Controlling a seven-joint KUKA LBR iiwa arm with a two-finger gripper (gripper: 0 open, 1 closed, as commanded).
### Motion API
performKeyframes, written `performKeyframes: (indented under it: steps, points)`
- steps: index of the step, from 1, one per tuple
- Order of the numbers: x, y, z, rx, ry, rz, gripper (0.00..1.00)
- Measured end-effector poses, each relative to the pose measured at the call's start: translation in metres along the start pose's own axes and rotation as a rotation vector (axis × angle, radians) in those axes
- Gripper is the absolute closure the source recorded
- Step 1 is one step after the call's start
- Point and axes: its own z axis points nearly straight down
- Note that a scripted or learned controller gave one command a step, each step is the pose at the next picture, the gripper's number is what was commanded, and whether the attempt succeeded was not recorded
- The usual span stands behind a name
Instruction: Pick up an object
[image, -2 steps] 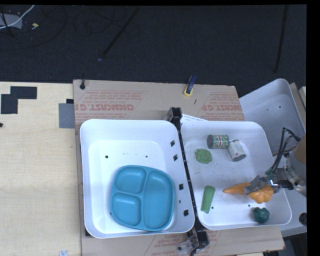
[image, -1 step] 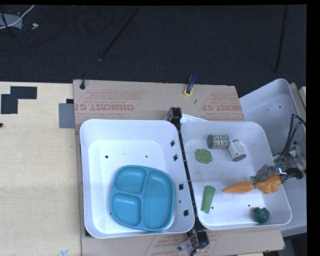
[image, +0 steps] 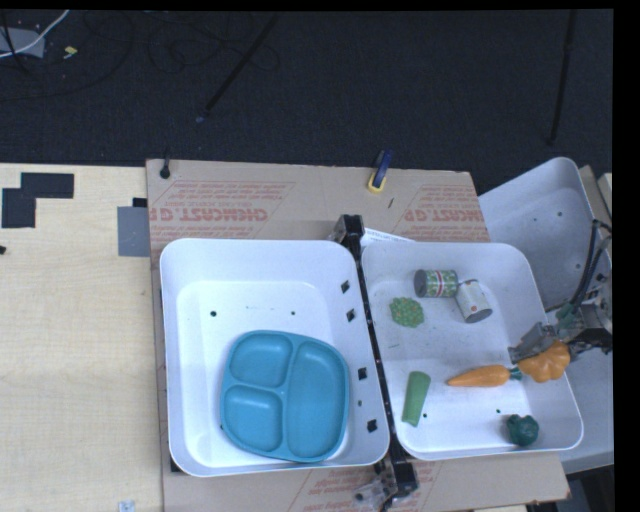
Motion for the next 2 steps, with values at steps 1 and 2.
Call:
performKeyframes:
  steps: [1,2]
  points:
    - [0.056,-0.004,-0.004,0.003,0.003,-0.003,1.00]
    - [0.107,-0.004,0.006,0.003,0.001,0.001,1.00]
